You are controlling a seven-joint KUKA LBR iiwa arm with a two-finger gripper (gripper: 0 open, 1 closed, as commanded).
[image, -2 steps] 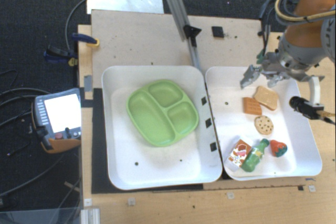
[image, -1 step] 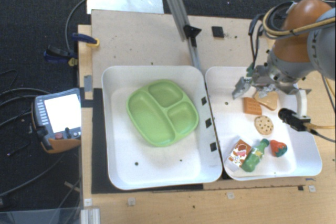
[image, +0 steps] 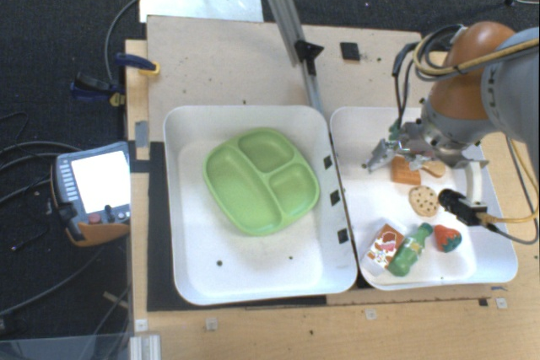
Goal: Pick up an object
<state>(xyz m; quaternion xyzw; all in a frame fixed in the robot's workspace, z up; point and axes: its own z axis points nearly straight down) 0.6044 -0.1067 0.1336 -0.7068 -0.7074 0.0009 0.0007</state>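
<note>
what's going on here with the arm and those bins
The arm reaches in over the right bin, its gripper low beside an orange block. A cookie, a green bottle, a small carton and a red toy lie nearby. The left bin holds a green tray.

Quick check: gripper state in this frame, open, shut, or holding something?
Gripper: cannot be told; it sits low in the right bin beside the orange block.

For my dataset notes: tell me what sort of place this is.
Probably a robotics lab test bench: two white bins on a board, a handheld control pendant on the floor, loose cables, and toy food like a cookie.
</note>
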